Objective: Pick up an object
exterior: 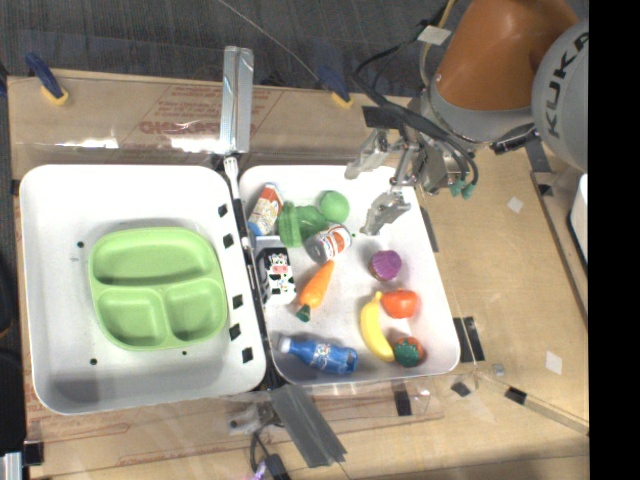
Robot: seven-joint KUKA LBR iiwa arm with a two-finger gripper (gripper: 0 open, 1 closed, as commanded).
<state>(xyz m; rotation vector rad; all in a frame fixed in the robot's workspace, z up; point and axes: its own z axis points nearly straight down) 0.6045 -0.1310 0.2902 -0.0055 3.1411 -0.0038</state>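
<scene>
Camera view | arm (500,48) reaches from right | fingers (385,211) spread wide, empty, above right bin (445,308)

The bench (500,298) is a tan board. Two shallow white bins sit on it side by side: the left bin (50,268) and the right bin (432,268), their inner edges touching.

Robotics lab: clamped bench (500,298), 2 white bins (50,268), toy food.
</scene>
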